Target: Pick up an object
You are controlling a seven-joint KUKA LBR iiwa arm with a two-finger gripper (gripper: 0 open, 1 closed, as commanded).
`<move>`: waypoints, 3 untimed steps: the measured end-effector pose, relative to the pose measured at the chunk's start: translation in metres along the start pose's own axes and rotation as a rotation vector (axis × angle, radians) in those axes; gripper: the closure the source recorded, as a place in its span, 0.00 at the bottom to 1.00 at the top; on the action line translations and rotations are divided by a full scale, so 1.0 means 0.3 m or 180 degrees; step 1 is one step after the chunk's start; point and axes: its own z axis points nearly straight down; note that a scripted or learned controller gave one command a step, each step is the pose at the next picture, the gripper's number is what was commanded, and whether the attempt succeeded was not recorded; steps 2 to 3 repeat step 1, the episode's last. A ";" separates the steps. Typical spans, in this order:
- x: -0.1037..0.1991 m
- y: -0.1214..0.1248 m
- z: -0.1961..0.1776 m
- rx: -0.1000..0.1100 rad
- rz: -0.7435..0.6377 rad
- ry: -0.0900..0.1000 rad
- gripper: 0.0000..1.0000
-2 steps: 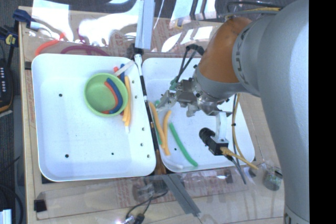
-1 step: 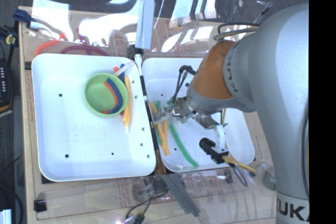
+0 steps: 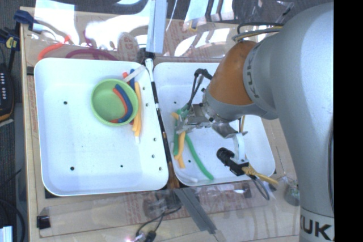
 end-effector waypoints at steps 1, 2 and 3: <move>0.058 0.194 -0.346 -0.0002 -0.0508 -0.0017 1.00; 0.058 0.194 -0.346 -0.0002 -0.0508 -0.0017 1.00; 0.058 0.194 -0.346 -0.0002 -0.0508 -0.0017 1.00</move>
